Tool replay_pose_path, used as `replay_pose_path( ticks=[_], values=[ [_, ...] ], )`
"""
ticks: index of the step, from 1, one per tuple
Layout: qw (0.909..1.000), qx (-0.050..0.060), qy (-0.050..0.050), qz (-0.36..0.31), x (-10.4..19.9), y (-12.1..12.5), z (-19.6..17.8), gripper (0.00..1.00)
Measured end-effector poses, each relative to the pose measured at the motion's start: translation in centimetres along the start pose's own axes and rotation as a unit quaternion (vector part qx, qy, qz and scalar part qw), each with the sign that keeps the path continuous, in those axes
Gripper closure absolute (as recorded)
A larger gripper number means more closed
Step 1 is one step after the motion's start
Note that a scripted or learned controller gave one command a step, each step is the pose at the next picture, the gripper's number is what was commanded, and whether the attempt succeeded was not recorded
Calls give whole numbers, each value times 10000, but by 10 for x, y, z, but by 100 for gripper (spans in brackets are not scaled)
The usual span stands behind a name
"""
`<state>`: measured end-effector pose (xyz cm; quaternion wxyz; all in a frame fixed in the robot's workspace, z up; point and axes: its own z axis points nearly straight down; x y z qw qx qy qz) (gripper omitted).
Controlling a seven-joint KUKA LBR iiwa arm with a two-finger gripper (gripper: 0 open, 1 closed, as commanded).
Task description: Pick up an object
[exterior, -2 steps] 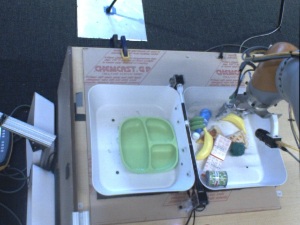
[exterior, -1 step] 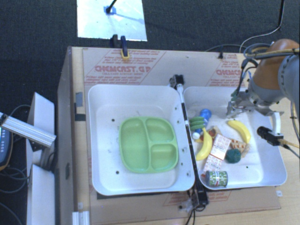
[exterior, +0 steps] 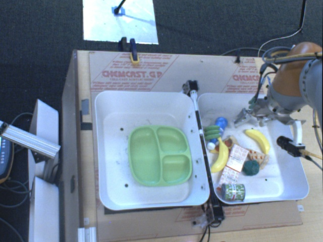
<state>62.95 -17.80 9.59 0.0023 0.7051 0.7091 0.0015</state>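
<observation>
Bins stood side by side on the bench (exterior: 151,67) when you look at this moment: the left bin (exterior: 108,135) held a green tray (exterior: 160,155) with three compartments, lying flat near its middle, and the right bin (exterior: 292,180) held all the small objects. You saw the arm (exterior: 298,77) come in from the right, with its orange part above the grey wrist, over the back of the right bin. The gripper (exterior: 251,114) hung low over the upper part of that bin, and its fingers (exterior: 239,119) were spread apart with nothing between them. Just below and to the right of it lay one banana (exterior: 258,140), apart from the fingers. A second banana (exterior: 220,156) lay near the divider between the bins, almost upright in the view. Beside its upper end you had a blue ball (exterior: 221,122) and a green bundle (exterior: 213,132) close to the divider. A white and red carton (exterior: 233,164) lay next to the second banana, touching it or nearly so, I could not tell which. A dark green round thing (exterior: 251,168) sat just right of the carton, and a small can (exterior: 233,191) with a green label lay on its side near the front edge of the bin
</observation>
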Motion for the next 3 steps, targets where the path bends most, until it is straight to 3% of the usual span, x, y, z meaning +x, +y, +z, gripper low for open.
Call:
replay_pose_path(
  ticks=[1, 2, 3],
  values=[
    [10000, 24, -2, 25, -22, -52, 11, 0],
    [10000, 6, -3, 18, -22, -51, 0, 100],
    [10000, 8, 10, 7, 92, -26, -115, 100]
  ],
)
